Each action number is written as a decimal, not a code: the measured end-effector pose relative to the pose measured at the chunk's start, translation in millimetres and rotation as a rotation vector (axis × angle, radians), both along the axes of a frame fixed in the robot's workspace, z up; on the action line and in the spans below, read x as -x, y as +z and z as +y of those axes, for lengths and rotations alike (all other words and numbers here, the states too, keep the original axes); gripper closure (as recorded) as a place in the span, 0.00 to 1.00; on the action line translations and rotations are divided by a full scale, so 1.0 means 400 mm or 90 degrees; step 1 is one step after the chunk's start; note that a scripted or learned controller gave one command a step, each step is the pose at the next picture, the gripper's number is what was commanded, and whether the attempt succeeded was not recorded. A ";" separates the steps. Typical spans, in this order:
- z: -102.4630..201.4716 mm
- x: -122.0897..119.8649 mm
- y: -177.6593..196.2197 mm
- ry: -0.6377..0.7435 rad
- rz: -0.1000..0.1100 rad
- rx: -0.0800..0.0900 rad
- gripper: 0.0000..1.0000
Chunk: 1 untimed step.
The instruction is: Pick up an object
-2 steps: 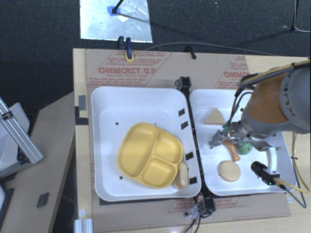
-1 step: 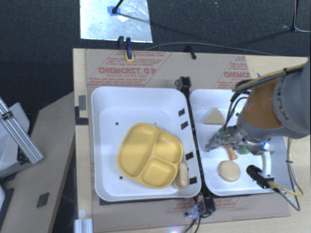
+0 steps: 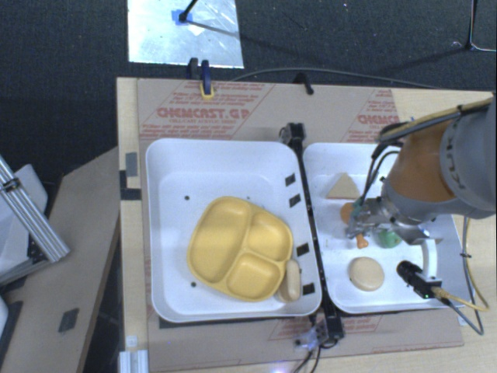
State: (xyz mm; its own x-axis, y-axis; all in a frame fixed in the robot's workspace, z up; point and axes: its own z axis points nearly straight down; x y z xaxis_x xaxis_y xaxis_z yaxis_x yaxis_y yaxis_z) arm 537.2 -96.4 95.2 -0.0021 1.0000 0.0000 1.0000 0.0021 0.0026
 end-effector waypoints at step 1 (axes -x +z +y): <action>-0.025 -0.012 0.143 0.000 -0.003 0.001 1.00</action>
